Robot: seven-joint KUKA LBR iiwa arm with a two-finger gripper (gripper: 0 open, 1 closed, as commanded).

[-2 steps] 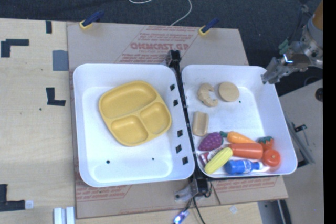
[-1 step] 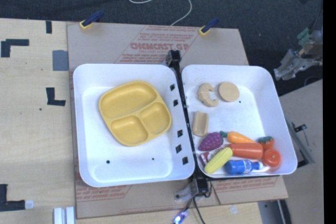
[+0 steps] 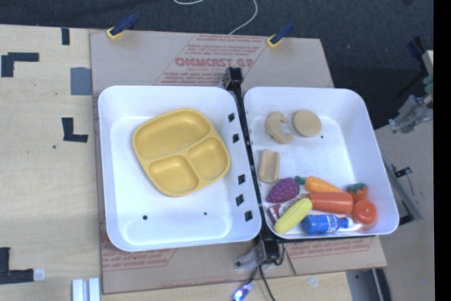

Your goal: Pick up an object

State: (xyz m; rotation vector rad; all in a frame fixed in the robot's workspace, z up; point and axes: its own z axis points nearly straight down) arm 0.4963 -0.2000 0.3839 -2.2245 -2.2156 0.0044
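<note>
The tool (image 3: 412, 116), open or closed we cannot tell, is hanging beside the right bin (image 3: 354, 98), so we are judging the pick unstarted, toy foods (image 3: 331, 202) lying inside it.

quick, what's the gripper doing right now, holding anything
Gripper: cannot be told from the camera view. Nothing has been lifted: the toy foods, such as the corn and carrot, lie in the right bin.

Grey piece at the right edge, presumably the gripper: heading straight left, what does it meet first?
Most likely the right bin's right wall. If the grey piece rides above that, the round tan cookie comes next. Its height is unclear.
</note>
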